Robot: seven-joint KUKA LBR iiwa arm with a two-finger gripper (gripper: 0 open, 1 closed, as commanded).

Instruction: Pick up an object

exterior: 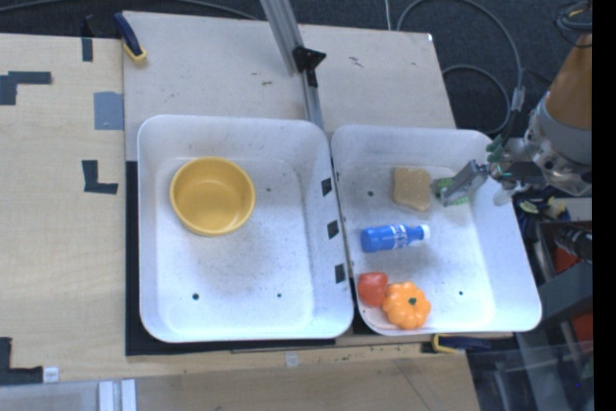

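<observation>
- Dark carpet surrounds the worktop [385, 82], which carries two white bins side by side: the left bin [154, 207] and the right bin [500, 265].
- The left bin holds a yellow bowl [213, 194] near its far left corner.
- The right bin holds a tan sponge [413, 189], a blue bottle [393, 237], a red item [372, 287] and an orange pumpkin [407, 305].
- The jaws [456, 188] sit low at the right bin's far right part; whether they are open or closed cannot be told.
- The sponge lies just beside the jaws, toward the centre divider, and is the likeliest target.
- The bottle's long axis runs roughly parallel to the near edge.
</observation>
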